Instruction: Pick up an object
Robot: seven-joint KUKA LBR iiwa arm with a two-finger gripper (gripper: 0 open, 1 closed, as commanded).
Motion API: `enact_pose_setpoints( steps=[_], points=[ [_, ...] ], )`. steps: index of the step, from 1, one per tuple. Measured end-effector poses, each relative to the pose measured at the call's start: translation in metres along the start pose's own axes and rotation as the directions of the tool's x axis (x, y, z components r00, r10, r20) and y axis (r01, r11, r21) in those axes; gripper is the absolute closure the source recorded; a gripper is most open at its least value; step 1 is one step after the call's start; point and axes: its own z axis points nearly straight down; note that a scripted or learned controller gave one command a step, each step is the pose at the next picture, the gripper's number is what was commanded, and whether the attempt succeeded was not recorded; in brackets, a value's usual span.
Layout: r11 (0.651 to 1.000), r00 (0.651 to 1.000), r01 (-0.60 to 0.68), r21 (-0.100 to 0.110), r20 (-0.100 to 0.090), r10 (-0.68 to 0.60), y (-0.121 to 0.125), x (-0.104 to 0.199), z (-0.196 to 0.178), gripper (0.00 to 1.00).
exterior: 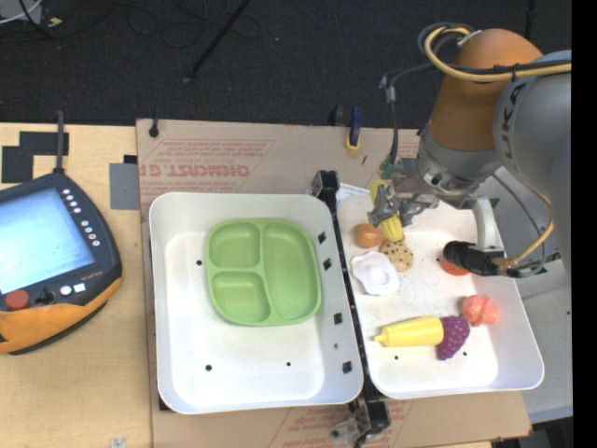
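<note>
- Gripper (391, 220): I read it as clenched on a corn (394, 227). The yellow ribbed piece sits between the fingers, which are only as far apart as the piece is wide.
- The corn hangs over the right bin (522, 362), just beyond the cookie (398, 255) on its far side. I cannot tell whether the two touch.
- All places below are relative to the cookie.
- Egg (367, 236): 1, brown, just beside it on the far-left side.
- White piece (375, 273): 1, flat, just beside it on the near-left side.
- Red piece (451, 268): 1, off to the right and apart from it. It is partly hidden, so I cannot make out its shape.
- Pink piece (478, 310): 1, further off to the near-right.
- Bottle (410, 331): 1, yellow, lying on its side well to the near side with its tip pointing left.
- Grapes (454, 336): 1 purple bunch, near-right, touching the bottle's blunt end.
- Plate (261, 272): 1, green with three compartments, well to the left and lying flat in the left bin (187, 362).
- Count: 2 bins, 1 corn, 1 cookie and 1 of each other piece. That makes 8 pieces on the right side, counting the corn, and 1 on the left.
</note>
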Motion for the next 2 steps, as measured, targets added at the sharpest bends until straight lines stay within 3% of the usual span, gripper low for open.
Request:
enact_pose_setpoints(
  steps=[1, 2],
  points=[
    [1.0, 1.0, -0.003, 0.002, 0.002, 0.003, 0.021, 0.004, 0.011, 1.0],
    [1.0, 1.0, -0.004, 0.004, 0.002, 0.004, 0.005, 0.001, -0.002, 1.0]
  ],
)
